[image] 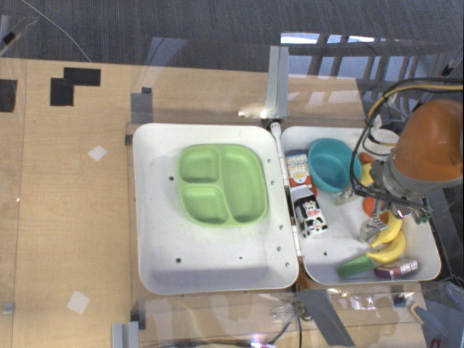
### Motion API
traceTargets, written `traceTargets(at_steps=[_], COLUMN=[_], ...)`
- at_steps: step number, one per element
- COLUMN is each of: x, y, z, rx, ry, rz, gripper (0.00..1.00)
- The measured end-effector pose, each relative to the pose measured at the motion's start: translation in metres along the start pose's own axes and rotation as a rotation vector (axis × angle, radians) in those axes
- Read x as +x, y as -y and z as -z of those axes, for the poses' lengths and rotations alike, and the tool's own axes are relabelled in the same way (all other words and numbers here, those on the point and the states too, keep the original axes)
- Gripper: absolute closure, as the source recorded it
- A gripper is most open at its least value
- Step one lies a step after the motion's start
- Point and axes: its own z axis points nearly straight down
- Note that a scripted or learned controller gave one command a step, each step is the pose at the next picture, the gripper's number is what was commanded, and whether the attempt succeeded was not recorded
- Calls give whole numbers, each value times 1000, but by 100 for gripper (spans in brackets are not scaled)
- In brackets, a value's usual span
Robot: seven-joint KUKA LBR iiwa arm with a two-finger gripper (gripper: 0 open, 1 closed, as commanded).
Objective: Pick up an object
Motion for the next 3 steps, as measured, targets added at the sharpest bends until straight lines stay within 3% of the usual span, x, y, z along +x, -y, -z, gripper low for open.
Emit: traceTargets(at_steps=[1,2,3], x=[-17,-78,-7], y=[-41,-18,-42], z=[0,-2,1], rx=[-4,-7,-6], ry=[0,2,4], rz=[-75,56,-165], gripper=[0,0,0])
